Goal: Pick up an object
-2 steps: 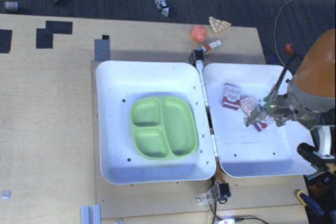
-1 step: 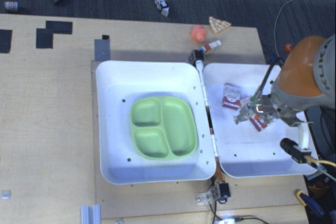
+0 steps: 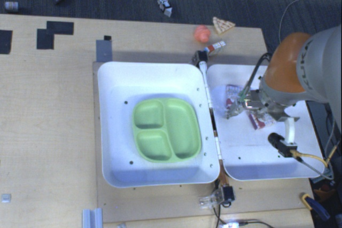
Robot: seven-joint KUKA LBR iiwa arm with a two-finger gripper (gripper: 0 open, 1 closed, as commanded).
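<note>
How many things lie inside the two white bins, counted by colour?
Green: 1, the divided plate in the left bin.
Red and white: 1, a packet in the right bin.
Clear: 1, a crinkled wrapper in the right bin.
Total: 3

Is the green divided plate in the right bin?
No, the green divided plate lies in the left bin, across the divider from the gripper.

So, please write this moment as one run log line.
arm: over right bin | gripper: low, among small items | left bin: green tray
</note>
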